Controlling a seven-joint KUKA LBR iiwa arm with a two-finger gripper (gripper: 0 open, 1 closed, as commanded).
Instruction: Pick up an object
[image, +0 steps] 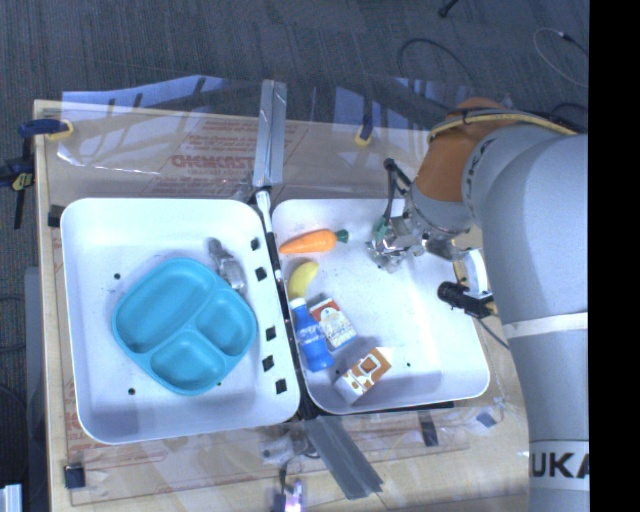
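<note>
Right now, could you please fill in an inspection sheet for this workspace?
Surface: bench under clear plastic sheet, bearing left bin and right bin.
Job's things: carrot, lemon, blue tube, small packet and carton, all in right bin.
Clutter: blue divided plate and a small metal item in left bin.
Grippers: gripper low over right bin, right of carrot; nothing seen between its fingers.
Cables: black cable on floor behind bench.
Surroundings: dark carpet; clamp at bench's left corner.
</note>
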